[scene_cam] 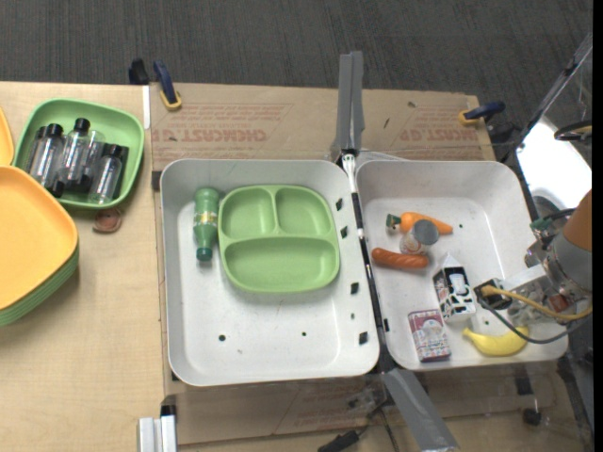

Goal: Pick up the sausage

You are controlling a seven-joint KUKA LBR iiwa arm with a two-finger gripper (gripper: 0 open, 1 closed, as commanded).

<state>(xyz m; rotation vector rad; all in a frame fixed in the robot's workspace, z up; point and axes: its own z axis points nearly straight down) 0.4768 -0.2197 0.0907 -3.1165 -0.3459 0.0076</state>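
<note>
Sausage [399, 259], bin's nine o'clock: probably light, soft, slick-skinned. Grasp across midsection. Gripper [551, 285] at three o'clock; fingers' state indiscernible.

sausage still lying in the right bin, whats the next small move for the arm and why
Probably a short move left, toward the sausage. It lies by the right bin's left wall, just below the carrot, while the gripper sits at the bin's right edge, well apart from it. The black-and-white box lies between them, so the gripper should likely travel above it.
</note>
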